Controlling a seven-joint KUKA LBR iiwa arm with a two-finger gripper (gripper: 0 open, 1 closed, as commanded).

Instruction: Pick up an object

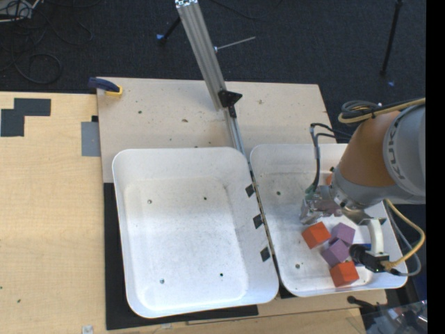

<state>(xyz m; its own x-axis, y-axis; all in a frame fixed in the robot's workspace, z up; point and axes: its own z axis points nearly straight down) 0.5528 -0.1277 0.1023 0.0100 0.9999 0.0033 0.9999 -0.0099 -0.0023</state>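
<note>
Four small blocks, lower right of frame, all in the right bin: orange cube (316, 234) tilted, two purple blocks (339, 244) touching just right/below it, orange-red cube (344, 273) lowest, nr bin's front edge

Arm (410, 152): grey casing, rounded.
Wrist band (365, 160): orange, broad.
Cables (361, 110): yellow and black, looped alongside.

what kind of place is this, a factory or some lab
Most likely a robotics lab test bench, not a factory: a grey robot arm with an orange band reaches over two shallow white plastic bins, small orange and purple blocks lie in one, and loose cables trail across dark carpet.
</note>
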